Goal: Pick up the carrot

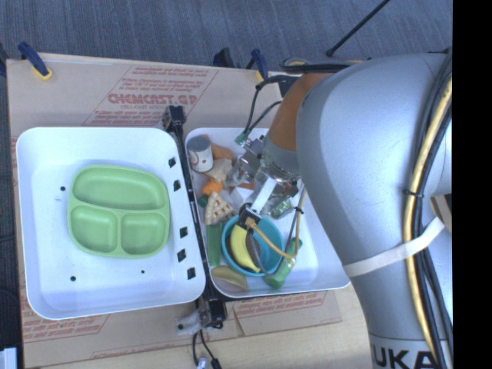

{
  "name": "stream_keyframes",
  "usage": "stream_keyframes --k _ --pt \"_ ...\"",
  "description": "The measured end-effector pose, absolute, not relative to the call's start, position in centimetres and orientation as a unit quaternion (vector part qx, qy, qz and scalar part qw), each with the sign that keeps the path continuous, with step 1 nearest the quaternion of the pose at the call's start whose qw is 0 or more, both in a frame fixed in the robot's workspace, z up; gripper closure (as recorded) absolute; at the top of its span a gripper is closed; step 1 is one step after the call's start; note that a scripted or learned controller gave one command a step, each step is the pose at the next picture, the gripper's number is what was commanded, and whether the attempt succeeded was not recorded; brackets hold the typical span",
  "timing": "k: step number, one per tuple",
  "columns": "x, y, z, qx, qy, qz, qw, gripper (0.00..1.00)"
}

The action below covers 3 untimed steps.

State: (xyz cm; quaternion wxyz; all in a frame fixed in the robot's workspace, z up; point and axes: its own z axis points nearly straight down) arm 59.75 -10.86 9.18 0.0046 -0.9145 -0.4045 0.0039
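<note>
Grey arm looms over the right bin; gripper (jaw state unclear) beside the carrot.

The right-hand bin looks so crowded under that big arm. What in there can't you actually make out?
- Gripper, camera view: its tip sits among the toys, too small and cluttered to judge its state.
- Carrot: an orange piece shows, the rest hidden by the gripper.
- Right bin: the arm covers its right side.
- Blue bowl: contents partly hidden by cables.
</note>
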Motion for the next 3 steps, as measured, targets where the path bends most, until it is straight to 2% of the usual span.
stream_keyframes --k 1,2,3 --pt "63.75 -10.49 8.97 -0.948 -0.318 0.0111 0.001 0.00" --pt "63.68 -9.93 9.52 -0.945 -0.326 0.0166 0.008 1.00" --pt "63.63 -10.22 9.62 -0.945 -0.327 0.0187 0.005 0.00"
